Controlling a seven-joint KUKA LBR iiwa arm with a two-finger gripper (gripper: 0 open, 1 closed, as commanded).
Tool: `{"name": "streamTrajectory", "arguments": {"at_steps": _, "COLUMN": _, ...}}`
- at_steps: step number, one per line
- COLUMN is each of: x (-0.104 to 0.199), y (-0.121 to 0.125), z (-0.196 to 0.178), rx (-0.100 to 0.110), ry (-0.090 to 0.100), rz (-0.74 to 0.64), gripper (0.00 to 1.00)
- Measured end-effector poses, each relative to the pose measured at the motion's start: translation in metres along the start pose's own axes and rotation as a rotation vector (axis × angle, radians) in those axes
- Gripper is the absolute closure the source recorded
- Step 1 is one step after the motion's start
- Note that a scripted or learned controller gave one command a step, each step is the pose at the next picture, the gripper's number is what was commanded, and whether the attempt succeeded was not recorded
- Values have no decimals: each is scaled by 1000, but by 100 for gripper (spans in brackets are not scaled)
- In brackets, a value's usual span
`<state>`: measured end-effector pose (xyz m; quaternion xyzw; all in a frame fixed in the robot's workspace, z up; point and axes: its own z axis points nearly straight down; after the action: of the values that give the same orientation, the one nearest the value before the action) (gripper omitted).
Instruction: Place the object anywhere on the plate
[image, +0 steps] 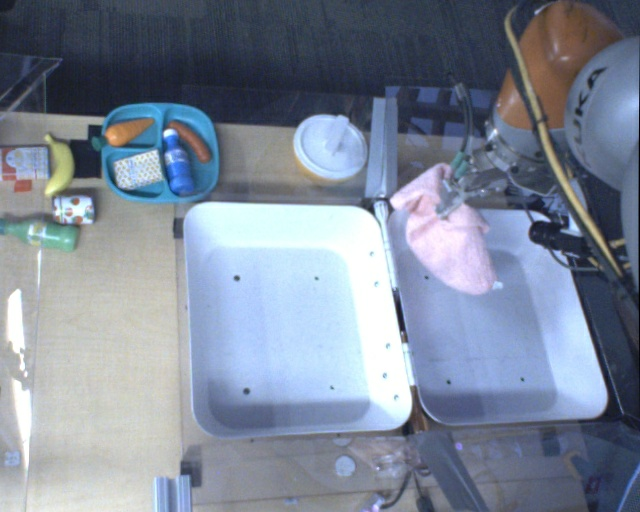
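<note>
We see the gripper (462, 192) over the right bin (560, 395), apparently pinching the pink cloth (455, 245), which hangs at that bin's upper left. The fingers' exact closure we cannot quite resolve.

Banana (60, 165), small can (73, 209), green bottle (40, 234), lidded white cup (331, 148) on bench left of bins.

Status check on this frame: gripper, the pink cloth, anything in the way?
Gripper over right bin's top-left corner, pinching pink cloth. Cloth hangs draped, lower end on bin floor. Blue divided plate far left on bench. Left bin lies between.
</note>
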<state>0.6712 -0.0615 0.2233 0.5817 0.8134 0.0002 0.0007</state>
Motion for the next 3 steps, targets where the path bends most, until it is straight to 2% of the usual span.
{"name": "streamTrajectory", "arguments": {"at_steps": 3, "x": 169, "y": 11, "z": -15, "rx": -2, "ry": 1, "rz": -1202, "gripper": 100}}
